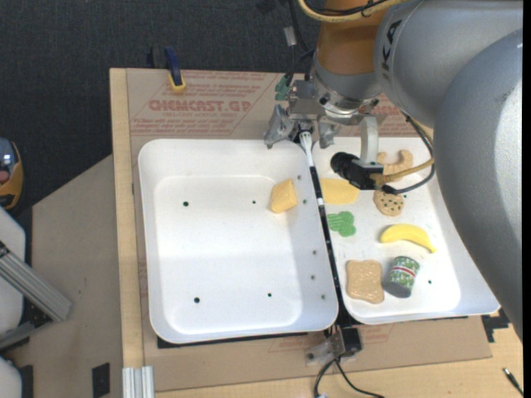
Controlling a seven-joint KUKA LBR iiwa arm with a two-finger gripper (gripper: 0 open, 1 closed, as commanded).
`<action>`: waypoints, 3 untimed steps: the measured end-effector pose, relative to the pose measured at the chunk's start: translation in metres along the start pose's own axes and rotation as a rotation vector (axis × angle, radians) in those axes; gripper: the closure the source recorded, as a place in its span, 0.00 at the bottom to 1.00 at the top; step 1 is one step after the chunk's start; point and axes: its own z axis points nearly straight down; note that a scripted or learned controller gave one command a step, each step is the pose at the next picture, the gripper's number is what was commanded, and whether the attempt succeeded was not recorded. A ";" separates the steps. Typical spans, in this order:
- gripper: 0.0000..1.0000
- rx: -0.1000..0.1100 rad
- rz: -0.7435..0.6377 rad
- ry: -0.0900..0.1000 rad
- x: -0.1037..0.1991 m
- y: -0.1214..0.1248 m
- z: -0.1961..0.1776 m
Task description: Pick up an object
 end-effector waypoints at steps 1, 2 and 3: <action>1.00 0.003 0.002 -0.002 -0.001 -0.001 -0.008; 1.00 0.003 0.003 -0.001 0.008 0.010 -0.017; 1.00 0.005 0.003 -0.002 0.019 0.017 -0.004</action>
